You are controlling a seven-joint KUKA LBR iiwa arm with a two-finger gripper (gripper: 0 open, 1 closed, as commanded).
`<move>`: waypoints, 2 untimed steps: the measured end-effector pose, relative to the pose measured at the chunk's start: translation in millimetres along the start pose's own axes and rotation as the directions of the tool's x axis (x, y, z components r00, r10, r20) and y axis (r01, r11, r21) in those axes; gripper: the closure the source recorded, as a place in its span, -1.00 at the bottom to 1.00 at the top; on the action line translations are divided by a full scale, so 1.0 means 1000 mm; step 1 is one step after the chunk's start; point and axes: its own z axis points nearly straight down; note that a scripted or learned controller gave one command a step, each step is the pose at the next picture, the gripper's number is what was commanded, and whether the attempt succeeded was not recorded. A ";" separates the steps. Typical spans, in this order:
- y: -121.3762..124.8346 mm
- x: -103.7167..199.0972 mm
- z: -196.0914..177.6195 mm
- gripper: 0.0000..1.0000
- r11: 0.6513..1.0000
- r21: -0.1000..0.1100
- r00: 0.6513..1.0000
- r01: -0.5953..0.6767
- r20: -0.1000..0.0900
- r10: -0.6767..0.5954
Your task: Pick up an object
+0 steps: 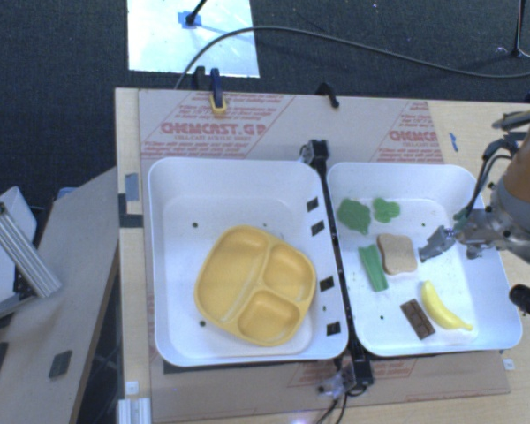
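Two white bins sit mid-frame: the left bin (172,237) holds a yellow divided plate (254,284); the right bin (490,321) holds a bread slice (397,253), banana (443,306), chocolate bar (416,318) and green pieces (354,215). Right of the bread hovers the gripper (435,244), grasping nothing; whether it's parted, I cannot tell.

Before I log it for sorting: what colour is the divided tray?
Yellow, in the camera view: tray.

Grey arm (523,208), orange band

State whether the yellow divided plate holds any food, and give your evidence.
Empty. The yellow divided plate in the left bin shows bare compartments.
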 end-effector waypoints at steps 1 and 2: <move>0.003 0.000 -0.007 -1.00 1.000 -0.013 1.000 0.004 0.003 -0.003; 0.004 0.001 0.035 -1.00 1.000 -0.010 1.000 0.002 0.002 -0.002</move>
